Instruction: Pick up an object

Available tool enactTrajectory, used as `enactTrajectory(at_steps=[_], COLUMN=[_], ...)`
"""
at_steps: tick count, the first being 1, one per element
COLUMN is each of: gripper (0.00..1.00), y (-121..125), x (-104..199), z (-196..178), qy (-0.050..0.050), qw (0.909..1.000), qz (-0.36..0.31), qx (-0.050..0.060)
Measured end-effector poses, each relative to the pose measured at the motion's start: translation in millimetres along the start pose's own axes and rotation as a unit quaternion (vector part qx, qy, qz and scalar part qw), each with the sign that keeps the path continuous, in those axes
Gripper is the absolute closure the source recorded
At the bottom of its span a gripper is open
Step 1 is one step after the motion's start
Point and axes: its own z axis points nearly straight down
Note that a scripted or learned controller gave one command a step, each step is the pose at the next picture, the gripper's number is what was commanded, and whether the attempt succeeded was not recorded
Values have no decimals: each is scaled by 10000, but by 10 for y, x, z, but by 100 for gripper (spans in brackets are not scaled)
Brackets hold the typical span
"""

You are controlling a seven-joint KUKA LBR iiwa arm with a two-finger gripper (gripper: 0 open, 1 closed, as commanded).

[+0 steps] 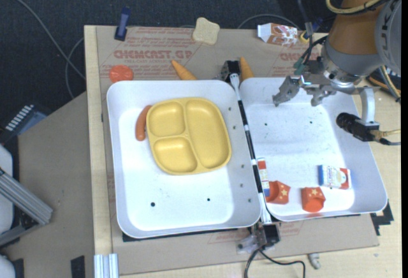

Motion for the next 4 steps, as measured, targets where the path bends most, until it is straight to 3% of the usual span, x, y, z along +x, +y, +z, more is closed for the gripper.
enactTrajectory(at_steps=[1,3,4], gripper=[0,0,0], y=[-86,-299,165], x=[136,588,760], z=[195,192,190], qy=[4,4,1], qw=[10000,10000,10000], qz=[-2,-3,-6], qx=[16,15,-2])
